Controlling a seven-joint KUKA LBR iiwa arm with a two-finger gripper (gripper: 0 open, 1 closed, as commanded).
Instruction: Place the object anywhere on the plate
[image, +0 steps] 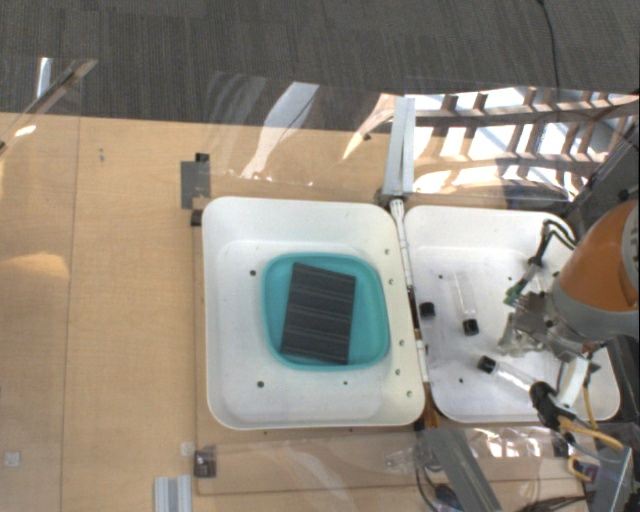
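A dark grey ribbed rectangular block (319, 313) lies flat on the teal plate (374, 335), which sits in the middle of the left white bin (230, 340). The block covers most of the plate's centre and is slightly tilted. My gripper (518, 338) hangs over the right side of the right bin (440, 240), well apart from the block and the plate. The orange band of the arm (600, 275) is just above it at the view's right edge.
Three small black pieces (427, 310) (469, 325) (487, 365) lie on the right bin's floor, along with a clear tube-like item (461, 291). A ridge (405, 290) separates the two bins. Cables and a metal frame crowd the right edge.
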